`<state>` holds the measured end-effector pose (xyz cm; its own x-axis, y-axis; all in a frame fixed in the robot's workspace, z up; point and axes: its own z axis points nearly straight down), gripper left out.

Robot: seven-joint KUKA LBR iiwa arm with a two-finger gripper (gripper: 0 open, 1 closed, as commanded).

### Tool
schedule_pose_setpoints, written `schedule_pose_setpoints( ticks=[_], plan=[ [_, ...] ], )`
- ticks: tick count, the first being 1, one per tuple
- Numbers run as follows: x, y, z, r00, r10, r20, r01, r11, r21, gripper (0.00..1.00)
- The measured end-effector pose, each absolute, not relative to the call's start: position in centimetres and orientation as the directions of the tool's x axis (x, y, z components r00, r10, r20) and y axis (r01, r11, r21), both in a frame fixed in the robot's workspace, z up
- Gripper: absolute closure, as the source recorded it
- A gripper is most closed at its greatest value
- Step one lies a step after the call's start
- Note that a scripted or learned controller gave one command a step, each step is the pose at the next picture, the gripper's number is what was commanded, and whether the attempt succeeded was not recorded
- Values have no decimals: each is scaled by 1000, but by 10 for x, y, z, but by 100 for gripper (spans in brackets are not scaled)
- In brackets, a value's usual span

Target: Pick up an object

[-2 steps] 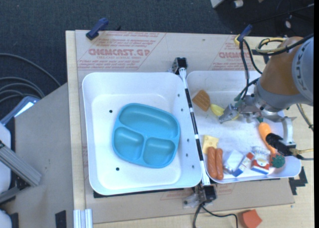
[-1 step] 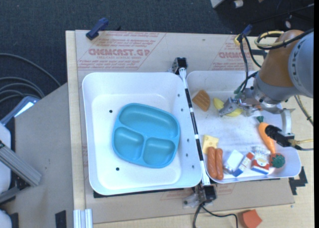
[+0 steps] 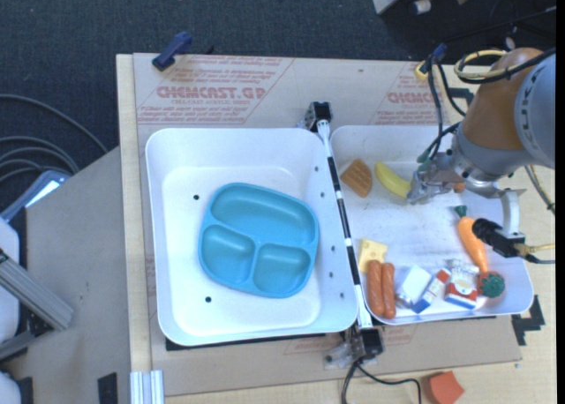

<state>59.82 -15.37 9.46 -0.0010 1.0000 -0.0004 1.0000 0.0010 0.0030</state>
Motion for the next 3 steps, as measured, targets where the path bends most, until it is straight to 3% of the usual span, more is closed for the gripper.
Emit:
schedule_pose_setpoints(
  ticks=[1, 2, 3],
  plan=[
    [598, -154, 95, -1, 1000, 0, 1000, 1, 3, 0],
    [662, -181, 81, -3, 1000, 5, 1000, 3, -24, 0],
    [662, -181, 92, -4, 1000, 3, 1000, 4, -23, 100]
  ],
)
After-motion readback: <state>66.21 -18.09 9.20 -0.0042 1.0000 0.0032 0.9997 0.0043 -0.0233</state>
